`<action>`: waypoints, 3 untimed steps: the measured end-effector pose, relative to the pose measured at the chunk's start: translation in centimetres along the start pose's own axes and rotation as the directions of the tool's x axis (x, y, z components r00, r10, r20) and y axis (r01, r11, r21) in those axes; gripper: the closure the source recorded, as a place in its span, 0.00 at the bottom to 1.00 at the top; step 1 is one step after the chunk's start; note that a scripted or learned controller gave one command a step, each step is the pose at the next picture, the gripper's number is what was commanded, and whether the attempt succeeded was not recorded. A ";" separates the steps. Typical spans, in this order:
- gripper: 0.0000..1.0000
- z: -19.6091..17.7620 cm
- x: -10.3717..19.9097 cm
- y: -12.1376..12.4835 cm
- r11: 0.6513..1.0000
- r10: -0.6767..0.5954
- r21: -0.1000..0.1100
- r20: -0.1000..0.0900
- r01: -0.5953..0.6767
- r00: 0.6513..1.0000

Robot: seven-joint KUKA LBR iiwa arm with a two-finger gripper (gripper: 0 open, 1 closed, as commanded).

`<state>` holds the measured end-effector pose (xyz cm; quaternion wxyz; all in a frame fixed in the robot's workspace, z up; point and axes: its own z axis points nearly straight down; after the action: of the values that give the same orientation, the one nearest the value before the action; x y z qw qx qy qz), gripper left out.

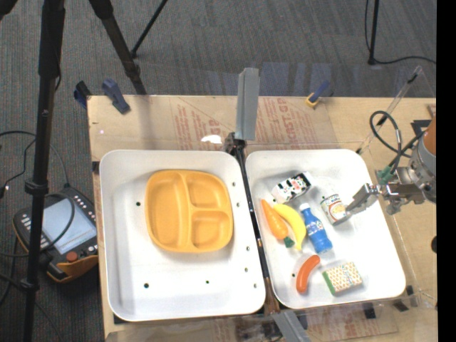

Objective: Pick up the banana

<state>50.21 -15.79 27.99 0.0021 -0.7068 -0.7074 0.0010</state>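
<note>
Reaching for the banana [290, 221] risks grabbing the carrot [273, 221] or blue bottle [315, 229] touching it mid-bin, since the gripper [358, 199], seemingly empty with opening unclear, hovers near the can [333, 208].

The bench [171, 120] bears 2 white bins [121, 291] [370, 169] side by side.

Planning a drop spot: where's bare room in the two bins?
Left bin: bare floor around the yellow plate, widest along the near edge. Right bin: crowded centre where carrot, banana and bottle sit together; bare patches at its far-left corner and near-left corner.
</note>
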 end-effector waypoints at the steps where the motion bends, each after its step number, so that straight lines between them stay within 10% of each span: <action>1: 0.00 13.5 4.4 5.0 0.999 0.041 0.001 0.000 -0.041 0.999; 2: 0.00 19.3 7.0 7.3 1.000 -0.006 0.000 0.001 0.006 1.000; 3: 1.00 18.5 6.9 7.2 1.000 0.001 0.003 -0.001 -0.001 1.000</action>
<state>57.31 -8.89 9.47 0.0036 -0.7073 -0.7069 0.0016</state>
